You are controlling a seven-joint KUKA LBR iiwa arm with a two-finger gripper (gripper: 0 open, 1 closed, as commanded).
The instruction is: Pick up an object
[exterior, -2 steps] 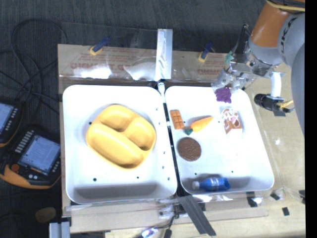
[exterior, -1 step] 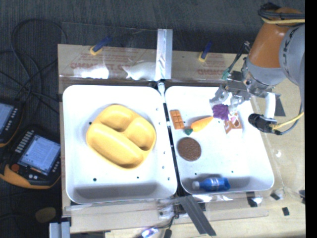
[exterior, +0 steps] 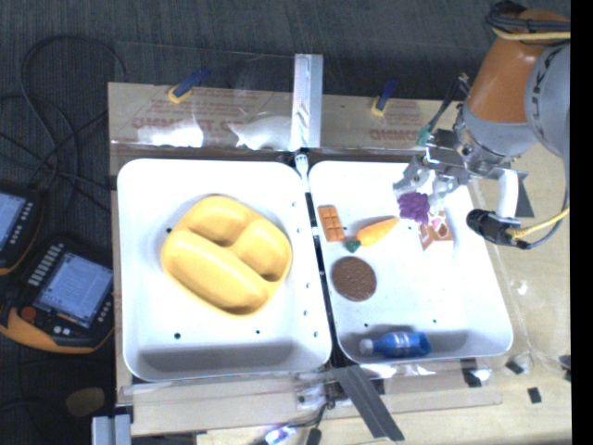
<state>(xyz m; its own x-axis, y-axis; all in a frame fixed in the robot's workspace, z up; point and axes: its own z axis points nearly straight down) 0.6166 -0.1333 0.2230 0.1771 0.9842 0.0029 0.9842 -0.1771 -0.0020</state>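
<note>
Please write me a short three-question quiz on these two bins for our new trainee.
1. True or false: the big yellow object lies in the same bin as the carrot.
2. Which thing lies nearest the front wall of the right bin? A) brown disc B) blue bottle C) orange block
3. Fill in: the end effector hovers just above the ____ object.

Key: 1 false, it lies in the left bin; 2 B; 3 purple.
</note>
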